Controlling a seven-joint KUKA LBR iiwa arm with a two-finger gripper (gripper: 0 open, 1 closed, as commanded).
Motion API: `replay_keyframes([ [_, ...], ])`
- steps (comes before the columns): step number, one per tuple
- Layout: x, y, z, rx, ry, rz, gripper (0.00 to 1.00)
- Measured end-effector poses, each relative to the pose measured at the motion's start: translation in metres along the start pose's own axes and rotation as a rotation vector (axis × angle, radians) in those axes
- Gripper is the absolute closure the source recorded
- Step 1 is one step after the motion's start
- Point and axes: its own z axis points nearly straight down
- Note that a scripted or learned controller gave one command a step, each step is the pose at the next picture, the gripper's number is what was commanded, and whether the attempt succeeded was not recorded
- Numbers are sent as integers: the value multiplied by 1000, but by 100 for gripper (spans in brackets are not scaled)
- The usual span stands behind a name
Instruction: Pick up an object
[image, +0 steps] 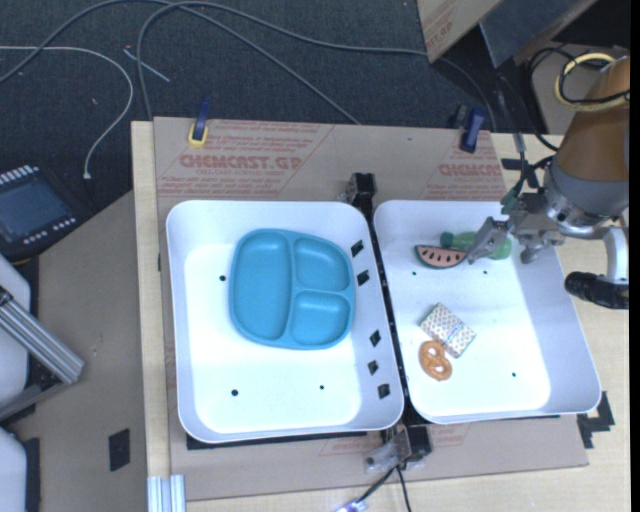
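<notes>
The claw (497, 240) hovers in the right bin (560, 340), beside the watermelon slice (441, 256). Whether it is spread or pressed together, I cannot tell. A pretzel (435, 361) lies nearer.

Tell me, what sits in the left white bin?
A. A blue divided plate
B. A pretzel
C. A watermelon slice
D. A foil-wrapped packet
A: the blue divided plate lies in the left bin, while the pretzel, the wrapped packet and the watermelon slice all lie in the right bin.
</notes>
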Motion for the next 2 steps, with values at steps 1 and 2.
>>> replay_keyframes([
  [1, 0, 3, -8, -14, -3, -3, 0],
  [2, -1, -6, 47, -10, -1, -2, 0],
])
